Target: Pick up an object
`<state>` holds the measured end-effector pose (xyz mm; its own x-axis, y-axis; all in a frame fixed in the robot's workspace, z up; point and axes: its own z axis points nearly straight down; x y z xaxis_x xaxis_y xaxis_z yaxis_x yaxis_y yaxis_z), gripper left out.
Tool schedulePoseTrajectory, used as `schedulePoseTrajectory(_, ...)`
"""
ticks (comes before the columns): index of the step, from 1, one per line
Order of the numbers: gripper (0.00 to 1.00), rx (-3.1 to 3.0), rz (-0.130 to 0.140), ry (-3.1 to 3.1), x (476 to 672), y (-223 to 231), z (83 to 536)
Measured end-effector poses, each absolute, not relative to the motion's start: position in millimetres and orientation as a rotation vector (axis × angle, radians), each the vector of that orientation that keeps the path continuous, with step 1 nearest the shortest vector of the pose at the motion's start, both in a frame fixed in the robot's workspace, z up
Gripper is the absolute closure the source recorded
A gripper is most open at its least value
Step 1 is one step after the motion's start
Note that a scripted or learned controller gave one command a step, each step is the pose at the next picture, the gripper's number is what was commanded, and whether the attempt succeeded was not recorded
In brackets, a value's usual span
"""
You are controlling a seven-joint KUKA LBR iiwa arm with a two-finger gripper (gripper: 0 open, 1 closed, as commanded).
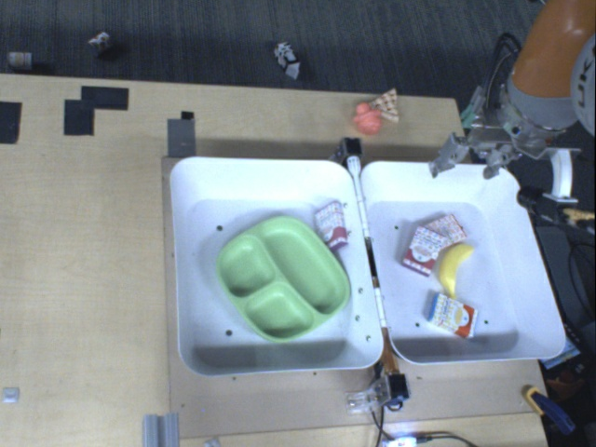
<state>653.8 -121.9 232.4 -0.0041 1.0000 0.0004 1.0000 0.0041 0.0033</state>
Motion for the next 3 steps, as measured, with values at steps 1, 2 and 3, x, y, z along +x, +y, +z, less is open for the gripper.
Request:
schedulePoseTrajectory(1,0.00,2.216,0.004,2.221,585.0,-149,88)
schedulePoseTrajectory(2,1.00,2.212,0.010,2.220,586.8,-149,99)
schedulePoseTrajectory(3,0.00,2.212,0.010,2.220,586.7,-149,99)
